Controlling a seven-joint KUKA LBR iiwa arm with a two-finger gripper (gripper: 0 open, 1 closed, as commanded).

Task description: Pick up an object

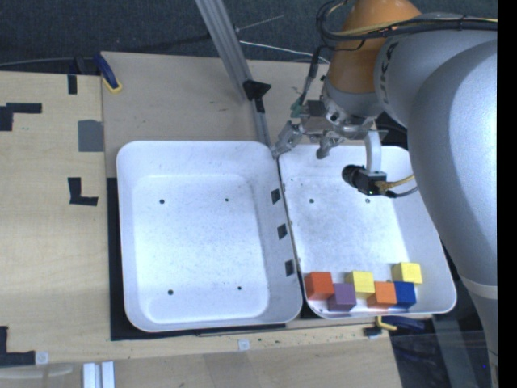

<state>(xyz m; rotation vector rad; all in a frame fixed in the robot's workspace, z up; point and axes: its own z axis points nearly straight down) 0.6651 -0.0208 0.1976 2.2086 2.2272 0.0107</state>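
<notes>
Several small blocks lie clustered at the near end of the right bin (355, 225): an orange one (320, 284), a purple one (345, 296), a yellow one (363, 282), another orange (385, 293), a blue one (405, 294) and a second yellow (409, 272). My gripper (304, 145) hangs over the far left corner of that bin, well away from the blocks. Its fingers (283, 144) stand apart, open, with nothing between them.
The left bin (161, 217) sits beside the right one, their rims meeting along a ridge with black clips (282, 231). A slanted metal rail (226, 39) rises behind the bins. The bulky arm (452, 136) covers the right side.
</notes>
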